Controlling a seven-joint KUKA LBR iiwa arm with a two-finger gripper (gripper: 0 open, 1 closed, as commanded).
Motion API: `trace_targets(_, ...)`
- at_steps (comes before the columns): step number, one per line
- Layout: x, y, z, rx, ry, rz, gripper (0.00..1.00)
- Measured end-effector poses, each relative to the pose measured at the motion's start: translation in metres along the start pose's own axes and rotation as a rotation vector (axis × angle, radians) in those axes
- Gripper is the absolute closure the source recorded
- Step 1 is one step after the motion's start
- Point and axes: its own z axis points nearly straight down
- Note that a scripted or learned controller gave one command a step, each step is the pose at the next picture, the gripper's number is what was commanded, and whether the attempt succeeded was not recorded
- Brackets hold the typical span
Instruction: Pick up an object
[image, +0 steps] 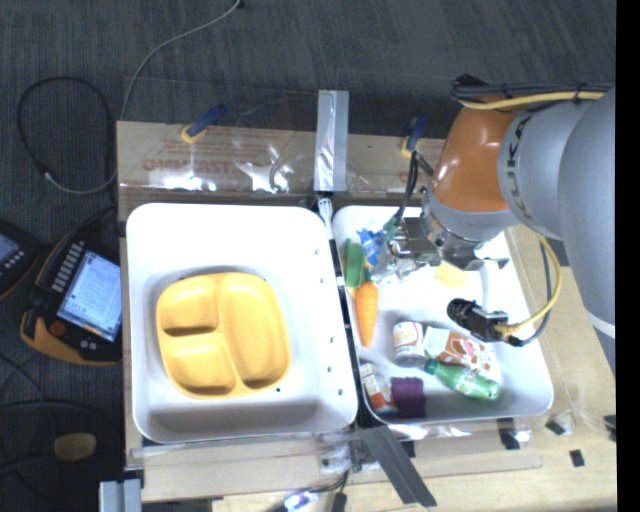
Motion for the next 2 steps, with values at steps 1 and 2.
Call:
trace_targets(1, 0.000, 0.000, 0.000, 0.000, 0.001, 0.000, 0.00)
trace_targets(2, -0.085, 0.054, 0.090, -0.012, 0.001, 0.192, 0.00)
